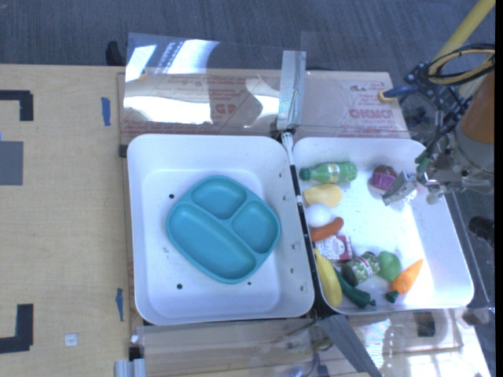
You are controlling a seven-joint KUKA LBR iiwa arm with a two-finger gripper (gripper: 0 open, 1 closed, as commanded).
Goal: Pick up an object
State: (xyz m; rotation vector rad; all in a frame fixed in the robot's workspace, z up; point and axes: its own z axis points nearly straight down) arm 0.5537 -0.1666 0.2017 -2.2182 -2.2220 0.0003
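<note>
The right bin (440,234) holds several toy foods: a green bottle (330,171), a yellow lemon-like piece (324,195), a white egg shape (317,214), an orange sausage (327,228), a red-and-white packet (336,247), a banana (327,277), a small can (360,268), a green pepper (388,263), a dark green cucumber (357,292), a carrot (407,276) and a purple piece (383,179). My gripper (402,192) hovers at the bin's upper right, just right of the purple piece, with nothing visibly between its fingers.
The left bin (149,210) carries a teal divided plate (224,228). Clear plastic walls (204,85) rise behind both bins. Cables and the arm's body (460,93) crowd the upper right. A wooden bench surface (55,210) lies to the left.
</note>
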